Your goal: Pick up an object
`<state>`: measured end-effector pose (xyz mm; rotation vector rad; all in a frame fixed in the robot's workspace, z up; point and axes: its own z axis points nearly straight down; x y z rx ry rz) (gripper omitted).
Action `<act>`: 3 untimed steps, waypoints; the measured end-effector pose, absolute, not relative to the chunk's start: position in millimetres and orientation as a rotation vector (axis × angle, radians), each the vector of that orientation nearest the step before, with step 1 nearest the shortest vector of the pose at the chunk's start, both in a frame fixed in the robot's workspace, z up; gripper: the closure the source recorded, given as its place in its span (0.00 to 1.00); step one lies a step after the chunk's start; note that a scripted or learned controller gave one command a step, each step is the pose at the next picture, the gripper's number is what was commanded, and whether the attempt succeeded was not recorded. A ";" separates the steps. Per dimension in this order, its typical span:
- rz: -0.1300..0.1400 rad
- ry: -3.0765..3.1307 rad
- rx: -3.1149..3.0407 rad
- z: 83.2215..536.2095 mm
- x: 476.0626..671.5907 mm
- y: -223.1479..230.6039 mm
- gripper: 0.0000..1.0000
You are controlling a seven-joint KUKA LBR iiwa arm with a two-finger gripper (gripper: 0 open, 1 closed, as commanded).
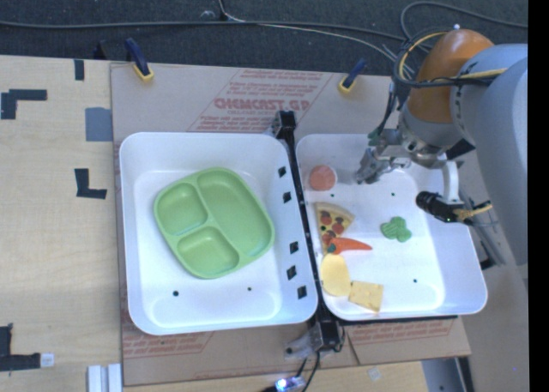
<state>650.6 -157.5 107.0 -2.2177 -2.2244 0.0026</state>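
Note:
My gripper (369, 171) hangs over the far part of the right bin (429, 296), just right of a pink round slice (322, 178). Nothing shows between its fingers. Nearer the front lie a pizza slice (331, 220), an orange carrot (350, 245), a green broccoli piece (395, 229), a yellow rounded piece (335, 275) and a yellow cheese wedge (366, 296). The carrot touches the pizza slice's near edge.
The left bin (141, 296) holds a green divided plate (214, 221). A black divider (296, 210) runs between the bins. Two blue-and-yellow clamps (137, 59) (352, 78) grip the cardboard's far edge. Cables trail around the arm's wrist (437, 81).

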 end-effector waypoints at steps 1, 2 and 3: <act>-0.005 -2.226 -2.223 170.7 648.8 -156.7 1.00; -0.003 -2.225 -2.222 207.4 649.9 -156.4 1.00; 0.000 -2.225 -2.215 200.8 636.8 -110.5 1.00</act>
